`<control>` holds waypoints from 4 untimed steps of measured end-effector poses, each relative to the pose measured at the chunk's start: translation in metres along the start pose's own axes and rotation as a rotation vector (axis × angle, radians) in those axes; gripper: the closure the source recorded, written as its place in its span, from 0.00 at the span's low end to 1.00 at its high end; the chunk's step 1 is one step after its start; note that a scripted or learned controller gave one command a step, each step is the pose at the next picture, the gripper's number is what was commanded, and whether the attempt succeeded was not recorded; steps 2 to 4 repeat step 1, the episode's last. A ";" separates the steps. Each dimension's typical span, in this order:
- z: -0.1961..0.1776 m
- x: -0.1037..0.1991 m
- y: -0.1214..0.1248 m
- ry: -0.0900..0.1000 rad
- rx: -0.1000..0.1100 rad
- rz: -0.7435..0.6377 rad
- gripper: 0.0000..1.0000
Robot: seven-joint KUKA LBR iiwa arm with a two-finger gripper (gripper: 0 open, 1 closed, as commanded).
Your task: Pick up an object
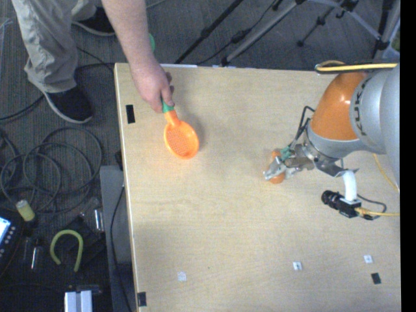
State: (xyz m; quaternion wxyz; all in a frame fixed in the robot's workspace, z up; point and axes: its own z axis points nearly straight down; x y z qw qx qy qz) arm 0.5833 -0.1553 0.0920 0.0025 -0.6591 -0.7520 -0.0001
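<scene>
A small orange object [278, 177] with a green bit lies on the pale wooden bench top [247, 239], right of the middle. My gripper [273, 170] reaches in from the right and sits directly over this object, partly hiding it. I cannot see whether the object is gripped. Farther left lies an orange mesh scoop [181, 138] with a green handle, and a person's hand [155, 86] holds that handle.
The person's arm comes in from the top left and their legs stand beyond the bench's left edge. Cables and a green hook-shaped item [67, 246] lie on the floor at left. Small black and white markers dot the bench's front.
</scene>
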 end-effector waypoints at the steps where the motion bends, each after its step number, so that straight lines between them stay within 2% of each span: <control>1: -0.067 0.020 0.054 -0.005 -0.002 0.006 1.00; 4: -0.067 0.020 0.054 -0.005 -0.002 0.006 1.00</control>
